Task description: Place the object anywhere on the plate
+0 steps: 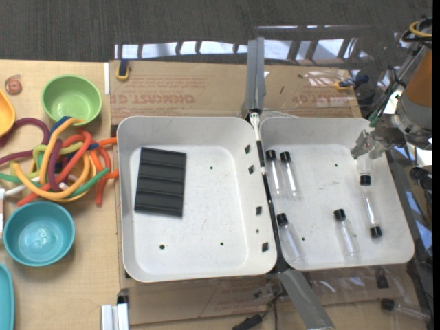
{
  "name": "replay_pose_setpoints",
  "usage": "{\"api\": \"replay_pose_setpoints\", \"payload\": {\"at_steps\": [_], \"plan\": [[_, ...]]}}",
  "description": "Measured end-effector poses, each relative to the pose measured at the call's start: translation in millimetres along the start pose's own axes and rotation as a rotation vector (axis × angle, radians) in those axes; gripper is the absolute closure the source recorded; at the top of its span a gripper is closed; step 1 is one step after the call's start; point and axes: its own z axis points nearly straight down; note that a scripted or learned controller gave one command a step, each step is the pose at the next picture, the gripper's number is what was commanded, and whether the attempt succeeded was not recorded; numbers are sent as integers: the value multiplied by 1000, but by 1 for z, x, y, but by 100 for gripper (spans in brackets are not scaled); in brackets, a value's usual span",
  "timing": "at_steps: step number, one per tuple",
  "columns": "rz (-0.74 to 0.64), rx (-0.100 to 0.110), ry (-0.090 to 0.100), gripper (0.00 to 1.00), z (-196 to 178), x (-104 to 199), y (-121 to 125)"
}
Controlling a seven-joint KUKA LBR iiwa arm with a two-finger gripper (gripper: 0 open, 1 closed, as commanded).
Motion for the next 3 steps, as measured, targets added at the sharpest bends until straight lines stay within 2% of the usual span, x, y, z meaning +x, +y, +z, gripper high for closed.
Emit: {"api": "replay_pose_setpoints", "payload": {"at_steps": [1, 2, 3], "plan": [[-127, 0, 2, 100, -10, 17, -83], [-197, -2, 1, 100, -21, -5, -53], [-433, 0, 3, 100, 2, -8, -131]]}}
